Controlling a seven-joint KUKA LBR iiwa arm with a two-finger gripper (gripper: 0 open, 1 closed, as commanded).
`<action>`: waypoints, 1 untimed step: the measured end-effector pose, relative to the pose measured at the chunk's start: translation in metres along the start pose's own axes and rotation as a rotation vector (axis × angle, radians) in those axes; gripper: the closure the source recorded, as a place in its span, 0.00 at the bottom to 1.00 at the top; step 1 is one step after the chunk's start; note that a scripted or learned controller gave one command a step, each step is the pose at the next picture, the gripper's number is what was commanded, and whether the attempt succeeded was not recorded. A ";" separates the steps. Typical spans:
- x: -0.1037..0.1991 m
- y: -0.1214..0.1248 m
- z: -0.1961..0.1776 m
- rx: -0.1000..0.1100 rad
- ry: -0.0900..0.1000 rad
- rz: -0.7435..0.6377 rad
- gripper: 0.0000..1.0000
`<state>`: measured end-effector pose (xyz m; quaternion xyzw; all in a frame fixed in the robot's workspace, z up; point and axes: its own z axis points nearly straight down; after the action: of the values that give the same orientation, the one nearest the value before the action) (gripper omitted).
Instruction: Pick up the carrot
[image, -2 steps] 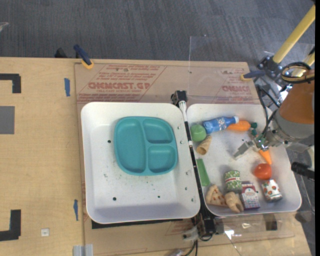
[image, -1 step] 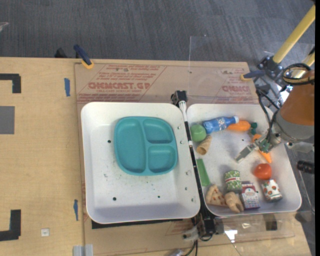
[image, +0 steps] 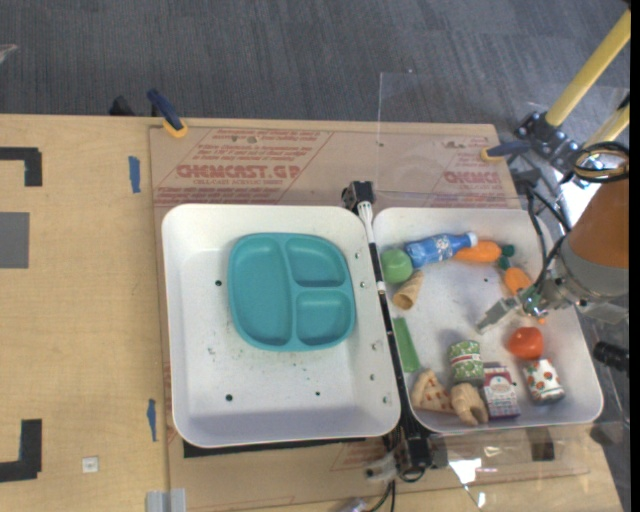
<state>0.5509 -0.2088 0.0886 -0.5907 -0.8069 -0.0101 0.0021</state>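
Observation:
The carrot (image: 478, 252), orange with a green top at its right end, lies near the back of the right bin (image: 580, 405), just right of a blue bottle (image: 438, 246). My gripper (image: 514, 308) hangs low over the right side of that bin, roughly a hand's width in front of the carrot and to its right. A small orange piece (image: 515, 280) lies between the carrot and the gripper, close to the gripper's upper side. I cannot see anything held.
The right bin also holds a green round item (image: 396, 265), a cone (image: 406, 292), a green stick (image: 403, 341), a can (image: 463, 359), a pizza slice (image: 430, 392), a box (image: 500, 390) and a red tomato (image: 527, 342). A teal divided plate (image: 292, 290) sits in the left bin (image: 190, 400).

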 end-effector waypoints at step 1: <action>-0.012 0.068 0.001 0.025 0.031 0.184 0.00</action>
<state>0.6189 -0.1996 0.0883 -0.6619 -0.7492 -0.0088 0.0228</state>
